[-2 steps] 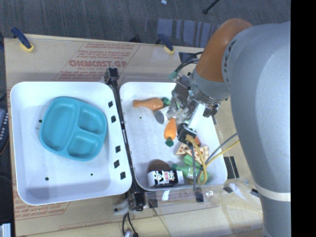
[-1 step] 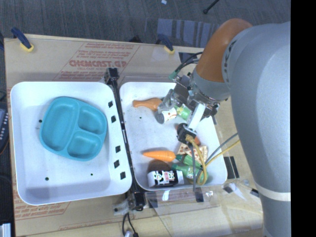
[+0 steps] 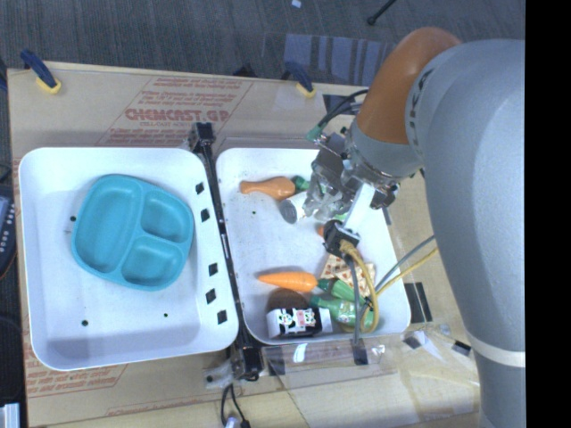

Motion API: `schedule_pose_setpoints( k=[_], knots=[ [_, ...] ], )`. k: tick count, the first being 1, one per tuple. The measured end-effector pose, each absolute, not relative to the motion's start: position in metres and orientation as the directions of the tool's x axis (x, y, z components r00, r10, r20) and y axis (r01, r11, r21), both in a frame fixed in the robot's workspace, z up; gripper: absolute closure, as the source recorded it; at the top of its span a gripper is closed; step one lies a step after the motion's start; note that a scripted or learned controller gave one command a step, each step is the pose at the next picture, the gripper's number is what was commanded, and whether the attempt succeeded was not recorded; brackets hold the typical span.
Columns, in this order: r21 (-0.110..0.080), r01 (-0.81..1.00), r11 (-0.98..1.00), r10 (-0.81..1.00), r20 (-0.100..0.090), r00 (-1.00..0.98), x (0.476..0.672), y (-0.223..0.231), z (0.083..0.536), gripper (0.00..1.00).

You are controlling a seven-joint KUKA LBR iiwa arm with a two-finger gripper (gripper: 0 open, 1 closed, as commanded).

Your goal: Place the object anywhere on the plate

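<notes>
Arm over right bin, blue plate alone in left bin

Gripper [image 3: 323,205] near right bin's [image 3: 259,324] far edge, its grip state cannot be told; toy drumstick [image 3: 268,186] just beside; carrot [image 3: 290,281], milk carton [image 3: 296,321] at near edge; plate [image 3: 132,230] mid left bin [image 3: 53,328], bare white floor around it.

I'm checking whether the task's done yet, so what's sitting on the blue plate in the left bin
Nothing lies on the blue plate; all three of its compartments show bare. The bin floor beneath it is covered. The carrot and other items are in the right bin.
</notes>
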State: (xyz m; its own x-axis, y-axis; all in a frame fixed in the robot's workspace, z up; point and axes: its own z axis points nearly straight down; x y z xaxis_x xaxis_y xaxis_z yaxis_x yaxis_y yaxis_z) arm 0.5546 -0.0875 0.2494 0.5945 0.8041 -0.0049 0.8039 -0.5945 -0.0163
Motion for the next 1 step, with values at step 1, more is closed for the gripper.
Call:
schedule_pose_setpoints(
  k=[1],
  knots=[
    [-0.006, 0.672, -0.74, 0.672, -0.004, 0.74, 0.6228, -0.087, 0.2759, 1.0]
  ],
)
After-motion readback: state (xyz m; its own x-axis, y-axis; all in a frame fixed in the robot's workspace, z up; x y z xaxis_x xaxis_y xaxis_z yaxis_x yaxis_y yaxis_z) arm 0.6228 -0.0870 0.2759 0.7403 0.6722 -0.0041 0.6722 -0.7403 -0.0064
